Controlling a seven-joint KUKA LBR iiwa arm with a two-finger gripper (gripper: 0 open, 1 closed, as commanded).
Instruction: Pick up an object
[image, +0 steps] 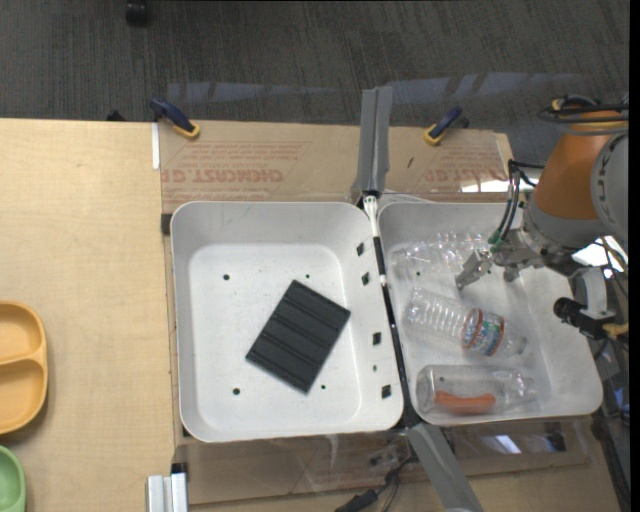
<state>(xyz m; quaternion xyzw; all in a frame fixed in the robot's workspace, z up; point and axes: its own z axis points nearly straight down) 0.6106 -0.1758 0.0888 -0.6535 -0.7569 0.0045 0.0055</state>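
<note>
Clear container (470, 390) with an orange item inside lay at 6 o'clock in the right bin (575, 400). Clear plastic bottle (462, 322), with a coloured label band, lay at that bin's centre, on its side. Crumpled clear plastic (440, 250) sat at 11 o'clock. Gripper (497, 268) hung at 1 o'clock over the bin, fingers spread, nothing between them, near the bottle but apart. Black ribbed slab (298, 335) lay tilted at the left bin's (185, 330) centre. Orange divided tray (20, 365) sat at the bench's 9 o'clock edge.
</note>
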